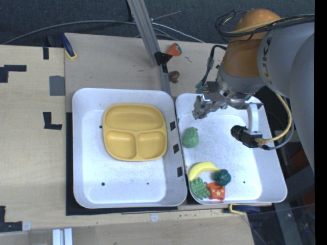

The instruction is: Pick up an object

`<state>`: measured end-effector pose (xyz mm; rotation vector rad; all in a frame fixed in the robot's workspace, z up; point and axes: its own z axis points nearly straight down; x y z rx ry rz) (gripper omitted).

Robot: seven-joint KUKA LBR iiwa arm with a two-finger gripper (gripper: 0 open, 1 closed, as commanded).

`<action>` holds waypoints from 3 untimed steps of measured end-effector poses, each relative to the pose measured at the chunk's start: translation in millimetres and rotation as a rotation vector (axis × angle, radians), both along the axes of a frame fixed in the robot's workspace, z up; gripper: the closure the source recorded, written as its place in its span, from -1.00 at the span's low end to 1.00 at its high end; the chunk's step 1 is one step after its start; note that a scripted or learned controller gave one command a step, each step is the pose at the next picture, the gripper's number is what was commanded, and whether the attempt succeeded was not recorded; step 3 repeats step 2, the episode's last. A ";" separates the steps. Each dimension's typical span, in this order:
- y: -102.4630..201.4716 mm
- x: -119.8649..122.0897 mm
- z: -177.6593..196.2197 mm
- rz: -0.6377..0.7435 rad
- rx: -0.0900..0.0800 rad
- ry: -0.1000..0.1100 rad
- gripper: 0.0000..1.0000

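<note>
The right bin [265,182] holds several small toys. A green rounded toy [190,137] lies near its left wall. At the front left corner sit a yellow banana [203,169], a dark teal lump [222,177], a green leafy piece [200,189] and a red piece [216,192], all bunched together. My gripper [201,109] hangs over the back left part of the right bin, above and slightly behind the green rounded toy. I see nothing held in it.
The left bin [87,182] holds a yellow divided plate [135,131]. A slanted metal pole [145,24] rises behind the bins, with a small orange object [174,49] and a brown one [173,76] beside it on the bench.
</note>
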<state>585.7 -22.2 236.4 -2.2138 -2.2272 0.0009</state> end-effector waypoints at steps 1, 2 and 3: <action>46.4 14.7 6.0 0.000 0.001 -0.001 1.00; 85.8 34.0 -0.4 -0.001 0.000 0.000 1.00; 85.8 34.0 -0.4 -0.001 0.000 0.000 1.00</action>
